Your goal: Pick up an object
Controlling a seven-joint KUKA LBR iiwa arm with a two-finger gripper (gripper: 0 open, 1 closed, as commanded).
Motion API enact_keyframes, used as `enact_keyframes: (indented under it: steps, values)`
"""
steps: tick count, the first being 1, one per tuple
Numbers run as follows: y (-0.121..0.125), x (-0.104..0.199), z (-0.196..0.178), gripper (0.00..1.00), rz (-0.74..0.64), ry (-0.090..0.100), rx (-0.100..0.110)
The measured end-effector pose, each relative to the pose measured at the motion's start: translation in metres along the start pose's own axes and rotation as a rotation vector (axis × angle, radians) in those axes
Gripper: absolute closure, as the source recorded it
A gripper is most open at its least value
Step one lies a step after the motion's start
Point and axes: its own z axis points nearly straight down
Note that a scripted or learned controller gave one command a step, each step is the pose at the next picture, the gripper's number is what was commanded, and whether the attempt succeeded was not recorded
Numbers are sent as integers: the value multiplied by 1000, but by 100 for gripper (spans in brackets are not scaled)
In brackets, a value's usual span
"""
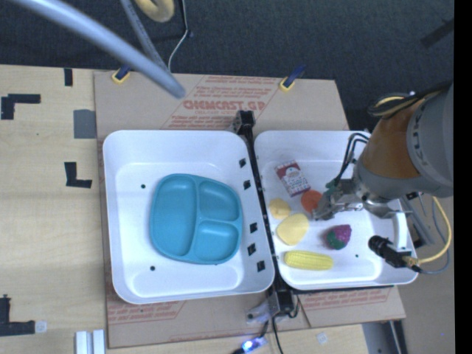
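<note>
Tool low in right bin, tip beside orange-red piece near bin centre — finger state: cannot tell. Piece looks like light, stiff, smooth plastic toy food — likely slippery; grip across widest middle.

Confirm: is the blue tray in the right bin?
No, the blue tray lies in the left bin.

The gripper hangs low in the right bin beside an orange-red piece; a blue divided plate lies in the left bin.
</note>
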Motion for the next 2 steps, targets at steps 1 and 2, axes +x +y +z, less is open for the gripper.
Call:
enact_keyframes:
  steps: [1,2]
  values:
    - [6,1,-62,100,-1,1,-2]
    - [10,3,-126,100,-1,1,-3]
